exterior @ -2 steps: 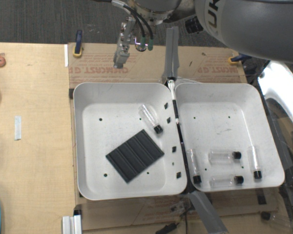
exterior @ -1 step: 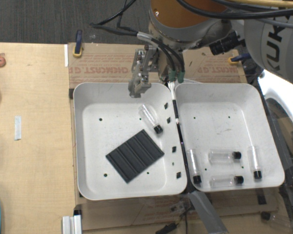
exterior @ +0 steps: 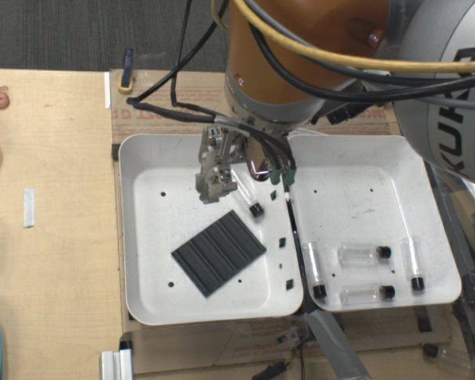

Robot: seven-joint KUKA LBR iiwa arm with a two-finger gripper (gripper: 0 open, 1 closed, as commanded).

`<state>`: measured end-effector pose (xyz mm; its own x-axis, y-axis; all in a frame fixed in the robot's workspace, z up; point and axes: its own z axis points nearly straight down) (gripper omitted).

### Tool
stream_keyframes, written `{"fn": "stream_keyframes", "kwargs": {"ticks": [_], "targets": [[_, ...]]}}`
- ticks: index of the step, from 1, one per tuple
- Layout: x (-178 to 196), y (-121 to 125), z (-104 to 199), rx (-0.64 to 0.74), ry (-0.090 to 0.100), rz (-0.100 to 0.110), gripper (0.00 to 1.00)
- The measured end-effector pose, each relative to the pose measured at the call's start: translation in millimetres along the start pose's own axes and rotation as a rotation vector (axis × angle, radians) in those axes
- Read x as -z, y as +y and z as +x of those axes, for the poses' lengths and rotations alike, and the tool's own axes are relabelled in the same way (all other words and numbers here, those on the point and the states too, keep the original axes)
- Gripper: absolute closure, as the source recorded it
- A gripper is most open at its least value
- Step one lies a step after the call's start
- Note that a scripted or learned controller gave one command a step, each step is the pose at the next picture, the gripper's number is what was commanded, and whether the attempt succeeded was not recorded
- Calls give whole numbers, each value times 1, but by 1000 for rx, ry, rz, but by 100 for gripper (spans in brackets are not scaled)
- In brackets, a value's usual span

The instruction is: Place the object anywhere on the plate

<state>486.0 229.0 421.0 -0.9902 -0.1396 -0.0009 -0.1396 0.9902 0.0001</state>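
A black ribbed plate [exterior: 219,252] lies flat and askew in the left bin [exterior: 142,236]. My gripper [exterior: 215,182] hangs over the upper middle of that bin, just above the plate's far corner. A clear tube with a black cap [exterior: 248,198] slants down to the right, close against the gripper's right side, with its cap near the plate's upper right edge. Whether the tube is held or rests on the bin floor does not show.
The right bin [exterior: 427,212] holds several clear tubes with black caps [exterior: 364,253] near its front. The arm's large orange and grey body [exterior: 301,46] looms over the back of both bins, trailing cables. The tan bench [exterior: 47,212] lies to the left.
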Motion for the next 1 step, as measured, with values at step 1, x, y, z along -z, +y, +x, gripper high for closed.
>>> {"fn": "stream_keyframes", "kwargs": {"ticks": [1], "targets": [[-71,-76,11,112,0,0,100]]}}
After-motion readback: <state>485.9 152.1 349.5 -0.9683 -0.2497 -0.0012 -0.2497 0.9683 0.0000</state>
